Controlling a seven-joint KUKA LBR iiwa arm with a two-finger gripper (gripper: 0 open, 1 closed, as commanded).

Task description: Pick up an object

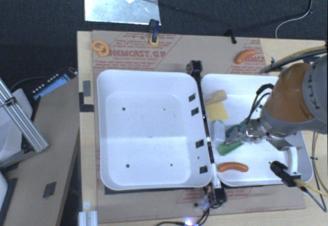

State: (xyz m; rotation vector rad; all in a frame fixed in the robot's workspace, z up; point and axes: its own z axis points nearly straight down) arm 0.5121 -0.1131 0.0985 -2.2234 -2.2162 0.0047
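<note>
My gripper (234, 133) reaches into the right bin (302, 168) from the right and sits low over its left part. Directly under and in front of it lies a green object (230, 146), touching or nearly touching the gripper. A pale translucent piece (219, 129) rests just left of the gripper. A yellow cheese slice (217, 112) and a tan bread stick (215, 97) lie farther back. An orange sausage (233, 167) lies near the bin's front edge.
The left bin (148, 127) stands beside the right one, with a black divider (202, 117) between them. On the cardboard outside the bins lie a pretzel (100, 48), a yellow clamp (154, 33) and another sausage (245, 56). The bulky arm (292, 102) covers the right bin's right side.
</note>
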